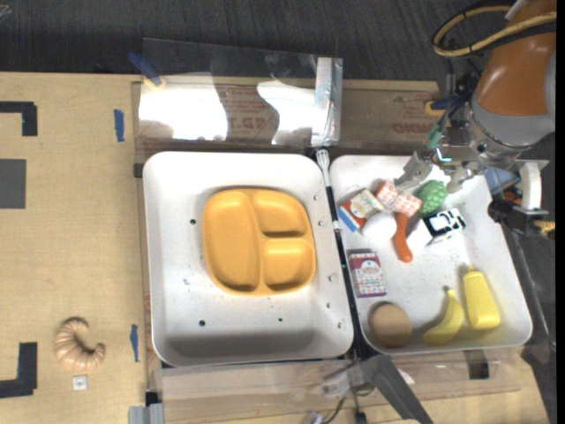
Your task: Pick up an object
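The right bin (516, 325) holds several small objects. My gripper (437, 175) hangs over its far part, fingers spread open on either side of a green object (433, 197), which lies just below them. Nothing is held between the fingers. Next to the green object are a pink and red box (399, 200), a red and white packet (362, 207), a black and white item (443, 223) and an orange carrot-like piece (403, 238).
Nearer the front of the right bin lie a maroon packet (366, 272), a brown ball (390, 322), a banana (446, 316) and a yellow block (479, 299). The left bin (168, 237) holds a yellow divided plate (259, 239). A toy croissant (79, 343) lies on the bench.
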`<state>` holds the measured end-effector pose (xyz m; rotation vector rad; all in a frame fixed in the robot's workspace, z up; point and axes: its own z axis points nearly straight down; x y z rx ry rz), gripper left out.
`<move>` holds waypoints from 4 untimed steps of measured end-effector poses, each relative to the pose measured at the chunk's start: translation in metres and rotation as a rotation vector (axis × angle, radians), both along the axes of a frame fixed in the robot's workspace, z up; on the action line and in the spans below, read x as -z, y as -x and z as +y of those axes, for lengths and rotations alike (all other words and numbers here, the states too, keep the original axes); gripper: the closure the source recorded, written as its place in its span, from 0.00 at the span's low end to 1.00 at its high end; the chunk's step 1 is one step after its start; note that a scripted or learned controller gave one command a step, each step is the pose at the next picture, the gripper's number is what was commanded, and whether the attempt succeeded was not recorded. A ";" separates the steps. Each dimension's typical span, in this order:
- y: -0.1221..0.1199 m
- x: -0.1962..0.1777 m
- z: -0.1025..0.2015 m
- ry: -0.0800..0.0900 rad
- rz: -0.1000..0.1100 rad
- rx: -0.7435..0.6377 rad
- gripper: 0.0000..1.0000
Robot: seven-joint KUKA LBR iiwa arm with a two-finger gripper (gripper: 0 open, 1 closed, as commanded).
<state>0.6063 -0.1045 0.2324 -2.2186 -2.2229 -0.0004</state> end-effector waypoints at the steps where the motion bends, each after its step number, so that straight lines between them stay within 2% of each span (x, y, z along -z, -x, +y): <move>1: 0.006 0.111 -0.030 0.008 -0.032 0.032 0.00; 2: -0.015 0.140 -0.034 0.002 -0.004 0.063 0.00; 3: -0.016 0.130 -0.033 0.001 -0.005 0.063 1.00; 4: -0.013 0.045 0.051 -0.002 -0.006 0.171 1.00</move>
